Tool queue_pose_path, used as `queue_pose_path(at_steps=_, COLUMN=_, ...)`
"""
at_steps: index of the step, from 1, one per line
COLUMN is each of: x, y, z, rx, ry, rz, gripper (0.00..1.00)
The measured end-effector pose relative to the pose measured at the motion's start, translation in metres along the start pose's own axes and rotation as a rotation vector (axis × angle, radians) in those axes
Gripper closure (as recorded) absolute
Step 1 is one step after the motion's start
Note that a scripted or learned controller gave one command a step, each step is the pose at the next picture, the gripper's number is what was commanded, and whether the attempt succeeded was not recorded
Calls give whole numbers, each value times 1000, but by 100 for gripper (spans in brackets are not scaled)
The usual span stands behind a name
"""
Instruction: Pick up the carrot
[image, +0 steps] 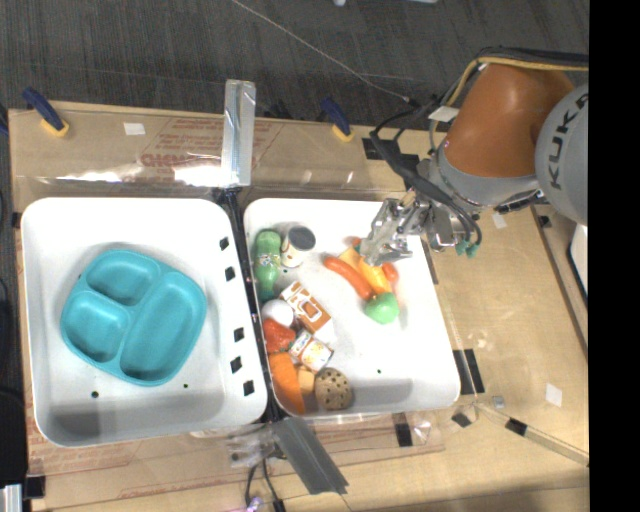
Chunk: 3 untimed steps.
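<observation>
While your gripper (385, 240) hangs over the right bin (425, 345), you cannot tell its state. You'll find the carrot (350, 274) slanting just below it, against a green ball (381, 310). Judge it light, stiff, slippery: grasp mid-length, across its width.

Two white bins sit side by side, the left bin (40, 300) and the right bin (420, 340); the left one bears one teal divided plate (133, 315). The right one bears one carrot (350, 275), one green ball (381, 309), one cookie (332, 388), one small tin (299, 240), two little cartons (308, 308) (312, 352), and one green pear-like piece (267, 256); other toy foods there are too jumbled to count. One arm (510, 120) with one gripper (385, 240) reaches in.
</observation>
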<state>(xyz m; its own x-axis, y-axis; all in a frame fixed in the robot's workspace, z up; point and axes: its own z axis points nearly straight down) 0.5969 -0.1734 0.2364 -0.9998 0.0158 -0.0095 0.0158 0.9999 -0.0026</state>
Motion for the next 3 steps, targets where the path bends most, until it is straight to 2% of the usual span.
queue_pose_path(at_steps=1, x=-28, y=-37, z=-83, rx=1, ry=1, rz=-115, gripper=100)
queue_pose_path(at_steps=2, x=-63, y=-34, z=-76, rx=-4, ry=4, rz=-611, gripper=100)
queue_pose_path(at_steps=3, x=-59, y=-18, z=98, rx=-13, ry=11, rz=-962, gripper=100)
